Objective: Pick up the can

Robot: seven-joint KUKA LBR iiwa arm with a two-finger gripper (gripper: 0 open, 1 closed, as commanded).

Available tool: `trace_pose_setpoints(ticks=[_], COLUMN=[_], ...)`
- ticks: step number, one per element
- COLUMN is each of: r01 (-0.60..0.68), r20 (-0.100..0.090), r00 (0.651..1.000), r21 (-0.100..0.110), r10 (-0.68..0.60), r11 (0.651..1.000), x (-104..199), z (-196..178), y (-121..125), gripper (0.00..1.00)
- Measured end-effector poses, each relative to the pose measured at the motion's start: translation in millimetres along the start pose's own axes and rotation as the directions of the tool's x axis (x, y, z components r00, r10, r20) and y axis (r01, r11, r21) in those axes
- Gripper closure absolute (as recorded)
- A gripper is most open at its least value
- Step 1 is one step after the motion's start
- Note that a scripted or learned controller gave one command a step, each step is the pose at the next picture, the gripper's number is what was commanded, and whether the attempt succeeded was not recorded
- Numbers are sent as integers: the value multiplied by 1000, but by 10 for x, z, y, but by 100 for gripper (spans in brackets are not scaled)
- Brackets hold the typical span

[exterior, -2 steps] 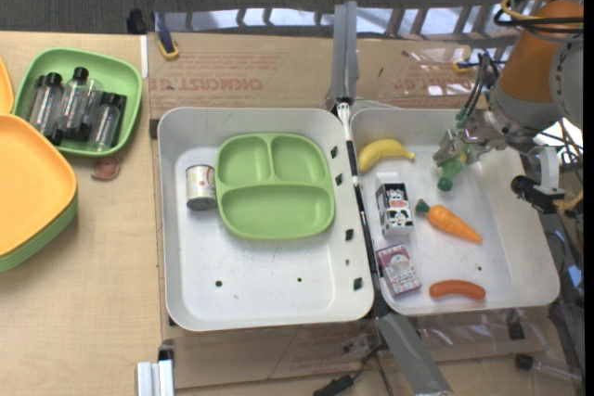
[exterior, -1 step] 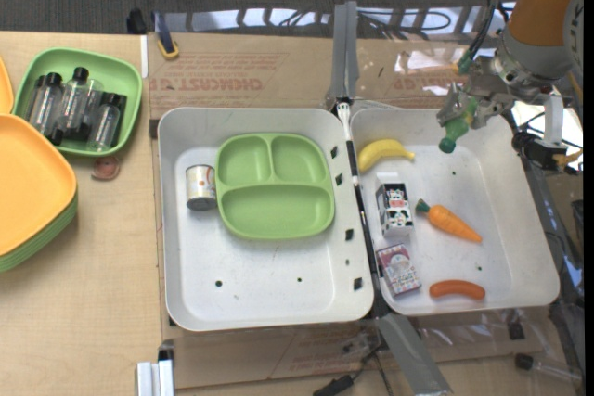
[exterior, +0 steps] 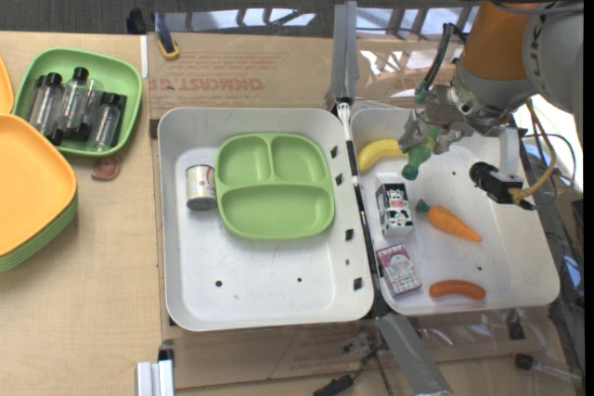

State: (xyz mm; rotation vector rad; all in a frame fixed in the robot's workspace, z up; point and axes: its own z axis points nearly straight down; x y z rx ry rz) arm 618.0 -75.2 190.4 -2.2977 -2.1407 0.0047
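While our gripper (exterior: 415, 159) is hovering over the right bin's (exterior: 534, 283) back-left corner beside the banana (exterior: 376, 153), fingers closing on nothing, the can (exterior: 200, 187) is lying well away near the left bin's (exterior: 269, 311) left wall, touching the green divided plate (exterior: 275, 185), its long axis running front to back.

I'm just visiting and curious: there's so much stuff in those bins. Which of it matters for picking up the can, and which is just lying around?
For the job:
- can, lying in the left bin beside the green plate
- pincer, over the right bin

Just lying about:
- green divided plate
- banana
- carrot
- sausage
- two small cartons
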Motion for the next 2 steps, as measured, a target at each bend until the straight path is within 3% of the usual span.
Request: trace_pose_setpoints(ticks=[1,2], r01=[-1,0], r20=[0,1], r00=[1000,1000], r21=[0,1], r10=[1,0], r11=[1000,1000], x=[-2,-13], z=[-1,-83], y=[0,1], gripper=[0,100])
